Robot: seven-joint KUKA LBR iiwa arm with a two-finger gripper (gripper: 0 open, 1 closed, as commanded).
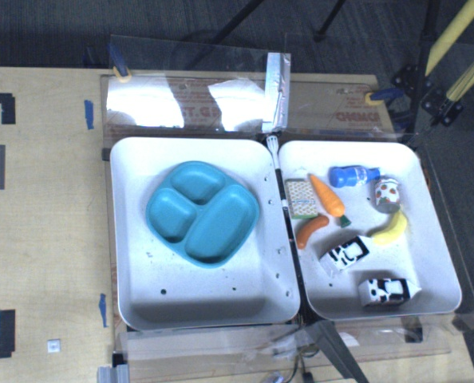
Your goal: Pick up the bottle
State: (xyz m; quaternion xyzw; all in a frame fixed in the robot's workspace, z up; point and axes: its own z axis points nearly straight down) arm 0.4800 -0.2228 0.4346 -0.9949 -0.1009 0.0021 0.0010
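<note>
Lying on its side at the far end of the right shallow white bin, the small blue plastic bottle sits just beyond an orange carrot; the gripper's state cannot be told.

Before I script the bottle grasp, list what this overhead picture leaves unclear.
- Blue bottle, camera view: lying on its side in the right bin; too small and blurred to read cap or label.
- Round white item beside it: pattern too blurred to identify.
- Two black-and-white toys: shapes too small to name.
- Patterned card: the carrot lies against one edge; print unreadable.
</note>
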